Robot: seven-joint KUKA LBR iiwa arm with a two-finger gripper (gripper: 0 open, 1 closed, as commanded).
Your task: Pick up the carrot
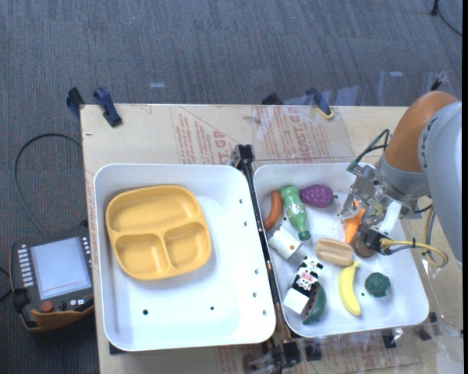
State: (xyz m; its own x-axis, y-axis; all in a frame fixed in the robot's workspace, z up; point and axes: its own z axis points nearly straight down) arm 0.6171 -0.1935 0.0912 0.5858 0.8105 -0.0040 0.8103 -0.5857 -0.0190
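Carrot: we see the small orange carrot in the right white bin, near its right side, standing at a slant just beside the metal fingers.
Gripper: the arm's two-finger gripper is down inside the right bin, over the carrot; the orange piece sits against its fingers, with a dark round part just below.
Jaws: we cannot tell whether they are spread or clenched, nor whether the carrot lies between them.
Arm: the grey arm with its orange band reaches in from the right.
Right bin, other things: a green plastic bottle beside a reddish sausage, a purple bunch of grapes, a tan hot-dog bun, a yellow banana, a dark green broccoli head, a black-and-white cow-print carton and a small white block.
Left bin: the left white bin holds a yellow three-compartment plate.
Counter: both bins sit side by side on the cardboard-covered counter.
Floor: a handheld control pendant with a screen lies on the grey carpet at the left.
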